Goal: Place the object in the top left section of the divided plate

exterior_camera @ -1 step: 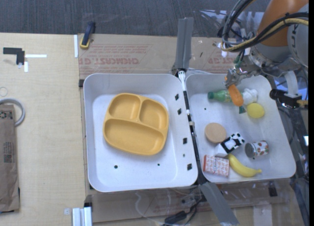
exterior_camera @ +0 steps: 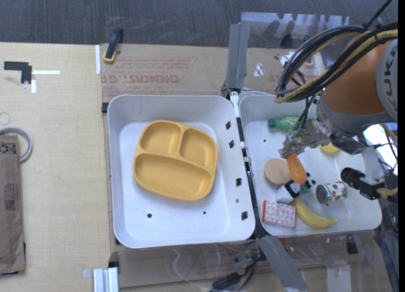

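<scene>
We see the gripper [exterior_camera: 295, 152] in the right bin [exterior_camera: 253, 158] clenched on the orange carrot [exterior_camera: 296, 169], whose long axis runs far-to-near, tip pointing near, well right of the divided plate [exterior_camera: 175, 159].

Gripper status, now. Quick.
Gripper: over the right bin, down by the orange carrot and the round tan piece; open, shut or holding cannot be told from this view.
</scene>
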`<action>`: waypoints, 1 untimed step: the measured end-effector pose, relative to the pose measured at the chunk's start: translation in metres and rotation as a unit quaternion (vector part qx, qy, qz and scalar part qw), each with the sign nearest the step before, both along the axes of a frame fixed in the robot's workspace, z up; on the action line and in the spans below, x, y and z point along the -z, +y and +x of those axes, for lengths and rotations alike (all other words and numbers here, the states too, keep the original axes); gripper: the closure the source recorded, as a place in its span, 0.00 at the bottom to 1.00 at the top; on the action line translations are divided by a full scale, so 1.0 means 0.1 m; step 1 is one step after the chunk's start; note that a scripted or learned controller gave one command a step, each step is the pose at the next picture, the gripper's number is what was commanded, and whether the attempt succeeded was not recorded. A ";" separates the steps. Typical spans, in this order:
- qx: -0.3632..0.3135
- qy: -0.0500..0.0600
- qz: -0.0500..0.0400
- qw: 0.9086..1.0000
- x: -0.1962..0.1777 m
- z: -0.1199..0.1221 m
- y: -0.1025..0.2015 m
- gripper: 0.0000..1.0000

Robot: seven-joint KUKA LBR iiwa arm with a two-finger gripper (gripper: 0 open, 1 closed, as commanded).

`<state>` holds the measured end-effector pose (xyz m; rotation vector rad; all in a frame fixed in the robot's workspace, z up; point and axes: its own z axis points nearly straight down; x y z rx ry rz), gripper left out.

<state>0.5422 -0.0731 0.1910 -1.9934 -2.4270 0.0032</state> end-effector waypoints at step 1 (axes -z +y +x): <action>-0.118 0.001 0.000 0.993 0.00 -0.63 0.74 1.00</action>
